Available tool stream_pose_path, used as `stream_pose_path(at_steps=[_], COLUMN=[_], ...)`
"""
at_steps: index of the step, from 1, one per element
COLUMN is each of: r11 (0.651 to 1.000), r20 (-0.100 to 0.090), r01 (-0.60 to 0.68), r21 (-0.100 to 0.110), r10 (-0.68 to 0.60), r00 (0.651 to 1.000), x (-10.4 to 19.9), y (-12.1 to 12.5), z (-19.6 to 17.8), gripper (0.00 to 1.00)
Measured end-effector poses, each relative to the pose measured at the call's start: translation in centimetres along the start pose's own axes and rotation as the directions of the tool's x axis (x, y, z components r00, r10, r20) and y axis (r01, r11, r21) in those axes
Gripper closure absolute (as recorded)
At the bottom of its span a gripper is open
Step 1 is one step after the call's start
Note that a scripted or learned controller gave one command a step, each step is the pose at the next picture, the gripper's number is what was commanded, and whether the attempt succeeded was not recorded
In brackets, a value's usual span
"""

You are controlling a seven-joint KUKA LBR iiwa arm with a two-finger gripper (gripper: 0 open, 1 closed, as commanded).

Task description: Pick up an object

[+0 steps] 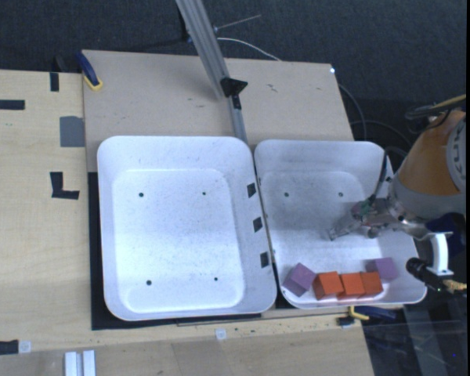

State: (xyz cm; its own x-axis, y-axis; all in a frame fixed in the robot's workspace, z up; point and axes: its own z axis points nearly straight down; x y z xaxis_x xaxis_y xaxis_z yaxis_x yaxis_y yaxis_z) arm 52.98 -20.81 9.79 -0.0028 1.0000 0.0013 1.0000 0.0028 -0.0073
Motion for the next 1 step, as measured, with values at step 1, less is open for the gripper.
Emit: stream_pose_path(at_steps=[1], r11=[1.000], r20=[0.002], r01=[0.001], r21=[-0.008], r10=[-0.001], r00=[1.000], x=[-0.04], y=[5.07], z=[0.62], gripper=[0.00])
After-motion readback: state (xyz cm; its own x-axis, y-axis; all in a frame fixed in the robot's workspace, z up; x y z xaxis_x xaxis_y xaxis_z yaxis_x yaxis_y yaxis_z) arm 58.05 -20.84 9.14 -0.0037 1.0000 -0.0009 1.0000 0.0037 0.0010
